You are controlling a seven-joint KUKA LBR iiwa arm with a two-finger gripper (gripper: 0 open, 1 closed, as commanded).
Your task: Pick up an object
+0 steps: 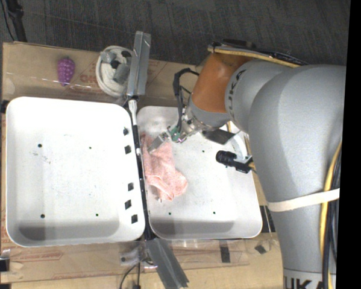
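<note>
Pink cloth [164, 170], crumpled, in the right bin [224, 228] against its left wall, nearer the tabletop's [28, 60] far edge. Pincer [176, 134] low over that bin's far-left corner, just at the cloth's upper end; impossible to tell how far open, or whether touching the cloth. Purple lump [65, 70] near the tabletop's far-left corner.

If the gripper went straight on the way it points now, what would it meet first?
Most likely the pink cloth in the right bin: the gripper sits over the cloth's upper edge, pointing down. Depth is unclear, so it might instead touch bin floor just beside it.
</note>
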